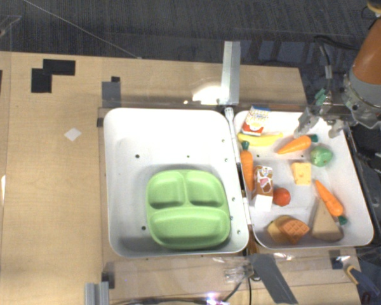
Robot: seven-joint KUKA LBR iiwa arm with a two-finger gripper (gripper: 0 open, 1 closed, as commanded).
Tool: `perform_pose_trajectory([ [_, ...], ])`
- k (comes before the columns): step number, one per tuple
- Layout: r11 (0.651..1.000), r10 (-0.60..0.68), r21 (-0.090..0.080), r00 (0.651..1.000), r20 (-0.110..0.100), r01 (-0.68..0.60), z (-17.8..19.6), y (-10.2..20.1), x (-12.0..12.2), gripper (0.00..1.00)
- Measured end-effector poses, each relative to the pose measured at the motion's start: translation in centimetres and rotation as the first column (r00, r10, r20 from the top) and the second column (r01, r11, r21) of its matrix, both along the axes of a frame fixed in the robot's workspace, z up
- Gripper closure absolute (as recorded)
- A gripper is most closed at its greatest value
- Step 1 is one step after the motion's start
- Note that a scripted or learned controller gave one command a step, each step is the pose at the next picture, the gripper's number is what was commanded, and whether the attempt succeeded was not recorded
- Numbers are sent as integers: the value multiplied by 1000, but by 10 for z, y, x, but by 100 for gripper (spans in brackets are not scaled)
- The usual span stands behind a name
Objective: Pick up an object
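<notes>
Carrot (pixel 295 145), lying near the far edge of the right bin (pixel 362 216) beside a green vegetable (pixel 321 155), looks the likely target, since the gripper (pixel 319 124) hangs just above it, fingers spread and empty.

wooden bench (pixel 44 170), dark carpet (pixel 146 11)

- A wooden counter (pixel 44 189) is seen beneath both bins, with black square markings (pixel 53 73) at its far left.
- A grey metal post (pixel 231 75) is fixed upright behind the bins.
- Dark carpeted floor (pixel 146 11) is seen beyond the counter.
</notes>
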State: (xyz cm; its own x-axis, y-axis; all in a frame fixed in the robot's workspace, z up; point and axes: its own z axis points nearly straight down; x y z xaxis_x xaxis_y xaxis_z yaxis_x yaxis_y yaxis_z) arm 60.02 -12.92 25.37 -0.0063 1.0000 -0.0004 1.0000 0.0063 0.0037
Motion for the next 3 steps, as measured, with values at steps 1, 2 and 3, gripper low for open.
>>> perform_pose_trajectory([
  [1,992,-126,0,992,-1,126,-120,-35,-13,0],
  [2,980,-201,0,979,10,201,-163,-54,-17,0],
  [3,974,-229,-3,973,-30,229,-166,-52,63,0],
])
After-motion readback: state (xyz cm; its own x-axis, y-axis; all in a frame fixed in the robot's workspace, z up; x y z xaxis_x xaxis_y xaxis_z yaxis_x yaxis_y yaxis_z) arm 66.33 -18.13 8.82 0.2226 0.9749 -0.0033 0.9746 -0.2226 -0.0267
